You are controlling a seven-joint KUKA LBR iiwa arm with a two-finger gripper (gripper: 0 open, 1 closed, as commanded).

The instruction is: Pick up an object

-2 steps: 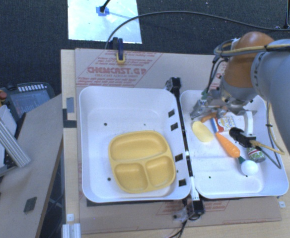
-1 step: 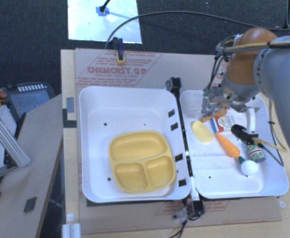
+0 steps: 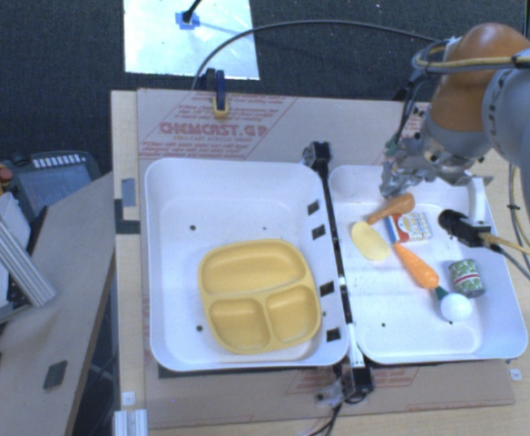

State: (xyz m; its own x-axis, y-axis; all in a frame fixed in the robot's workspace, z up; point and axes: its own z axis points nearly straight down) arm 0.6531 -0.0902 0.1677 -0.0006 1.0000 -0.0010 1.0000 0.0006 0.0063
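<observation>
Gripper low over right bin, just above orange stick; grasp state unreadable, nothing visibly lifted, pickup undone.

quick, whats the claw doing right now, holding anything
claw: low over the right bin, just above the orange stick-shaped item; open or closed cannot be told, and no hold is visible.

Yellow three-compartment tray in the white left bin, orange carrot, white ball, pale yellow piece, green patterned can in the white right bin.
</observation>
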